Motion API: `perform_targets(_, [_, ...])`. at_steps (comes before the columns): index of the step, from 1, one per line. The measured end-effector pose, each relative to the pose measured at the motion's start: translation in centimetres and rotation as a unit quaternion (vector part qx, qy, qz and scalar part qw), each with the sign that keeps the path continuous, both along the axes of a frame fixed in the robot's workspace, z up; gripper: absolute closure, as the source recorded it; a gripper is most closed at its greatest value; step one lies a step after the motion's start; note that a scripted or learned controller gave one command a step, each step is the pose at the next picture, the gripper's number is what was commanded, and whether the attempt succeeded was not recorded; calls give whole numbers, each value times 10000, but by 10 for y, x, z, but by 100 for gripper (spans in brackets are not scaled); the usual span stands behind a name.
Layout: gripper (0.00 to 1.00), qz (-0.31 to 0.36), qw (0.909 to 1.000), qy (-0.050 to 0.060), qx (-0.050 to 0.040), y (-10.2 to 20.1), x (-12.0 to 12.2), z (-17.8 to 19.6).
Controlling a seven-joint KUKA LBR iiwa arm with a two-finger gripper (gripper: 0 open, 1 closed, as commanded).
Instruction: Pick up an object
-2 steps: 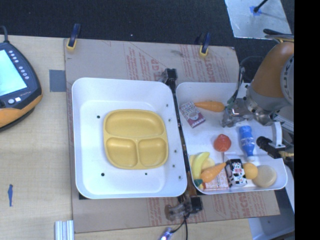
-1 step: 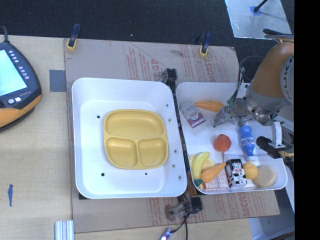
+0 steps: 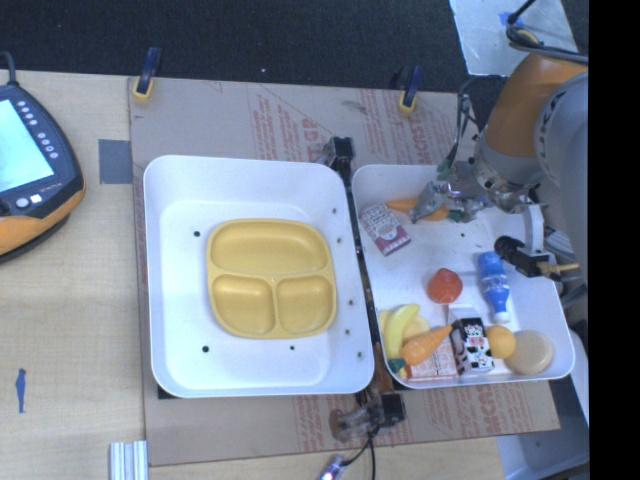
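1. The arm reaches in from the right. The gripper (image 3: pixel 437 205) sits low over the far part of the right bin (image 3: pixel 420 177), beside an orange item (image 3: pixel 402 206) lying at the bin's far edge.
2. Gripper state: the view is too small and cluttered to judge; no object is visibly lifted clear of the bin.
3. Candidate objects, all in the right bin: a red-and-white packet (image 3: pixel 385 228) just left of the gripper; a red tomato-like ball (image 3: pixel 445 286) near the centre; a blue bottle (image 3: pixel 493 285) to its right.
4. Along the near edge, from left to right: a yellow banana (image 3: pixel 398 324), a toy carrot (image 3: pixel 428 342), a cow-print carton (image 3: pixel 471 346), a small orange fruit (image 3: pixel 500 342) and a tan round piece (image 3: pixel 530 352).
5. The left bin (image 3: pixel 180 298) holds a yellow divided plate (image 3: pixel 271 276).
6. Progress judgement: the task appears to be at the approach or grasp stage. Closing on an object, lifting it and confirming the hold all remain.
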State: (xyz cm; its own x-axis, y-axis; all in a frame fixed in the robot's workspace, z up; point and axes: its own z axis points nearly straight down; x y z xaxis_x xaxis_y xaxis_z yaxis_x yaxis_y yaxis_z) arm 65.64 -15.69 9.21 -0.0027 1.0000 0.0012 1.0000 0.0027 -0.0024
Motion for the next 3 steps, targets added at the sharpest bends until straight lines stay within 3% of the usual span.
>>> perform_targets(1, [0,-1,10000,9,-7,-43,-58,0])
perform_targets(2, [0,9,10000,27,0,-23,-1,-1])
perform_targets(3, [0,-3,10000,1,-4,-56,-63,43])
